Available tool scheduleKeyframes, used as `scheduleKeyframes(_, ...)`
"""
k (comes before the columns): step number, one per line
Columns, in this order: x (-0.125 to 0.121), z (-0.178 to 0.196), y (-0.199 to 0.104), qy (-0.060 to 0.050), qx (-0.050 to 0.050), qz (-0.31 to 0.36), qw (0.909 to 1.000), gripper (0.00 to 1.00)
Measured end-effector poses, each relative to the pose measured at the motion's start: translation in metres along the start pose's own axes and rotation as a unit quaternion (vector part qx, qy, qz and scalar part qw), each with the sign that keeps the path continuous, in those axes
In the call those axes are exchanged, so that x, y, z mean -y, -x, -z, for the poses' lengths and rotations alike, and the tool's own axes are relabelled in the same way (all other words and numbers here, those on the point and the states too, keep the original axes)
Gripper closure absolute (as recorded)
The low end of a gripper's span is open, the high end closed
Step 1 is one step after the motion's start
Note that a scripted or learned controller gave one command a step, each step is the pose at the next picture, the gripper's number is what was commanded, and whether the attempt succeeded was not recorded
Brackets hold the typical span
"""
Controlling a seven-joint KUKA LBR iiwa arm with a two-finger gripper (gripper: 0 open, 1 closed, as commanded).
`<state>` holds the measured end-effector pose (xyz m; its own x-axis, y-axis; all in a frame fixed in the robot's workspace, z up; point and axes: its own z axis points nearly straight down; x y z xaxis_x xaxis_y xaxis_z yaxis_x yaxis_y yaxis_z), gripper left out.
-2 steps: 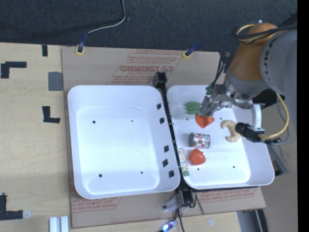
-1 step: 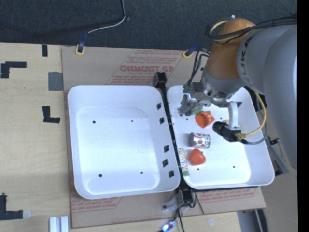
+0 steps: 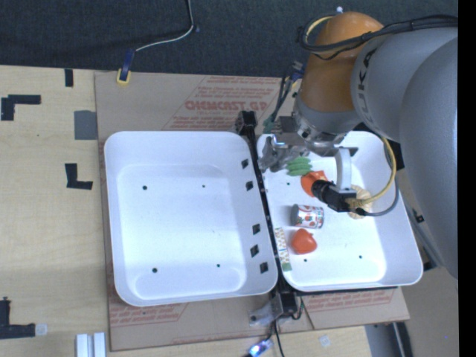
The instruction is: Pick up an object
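Red object (image 3: pixel 303 242) near divider edge

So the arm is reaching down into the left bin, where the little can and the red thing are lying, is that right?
Not quite: it is the right bin, not the left. The camera view shows the arm reaching down into the right bin, and the little can and the red thing lie there, close together near the divider between the two bins.

Brown cardboard sheet (image 3: pixel 216 99), white cable (image 3: pixel 172 37)
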<state>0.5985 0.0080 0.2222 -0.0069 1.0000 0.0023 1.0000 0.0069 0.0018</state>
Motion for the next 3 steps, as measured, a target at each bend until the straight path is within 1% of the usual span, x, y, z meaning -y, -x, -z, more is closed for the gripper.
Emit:
scheduleKeyframes(1,0.045,0.042,-0.020,-0.001,0.000,-0.002,1.0000,1.00)
scheduleKeyframes(2,0.048,0.122,-0.061,0.002,0.000,0.000,1.0000,1.00)
scheduleKeyframes(3,0.093,0.147,-0.043,-0.001,0.001,-0.003,1.0000,1.00)
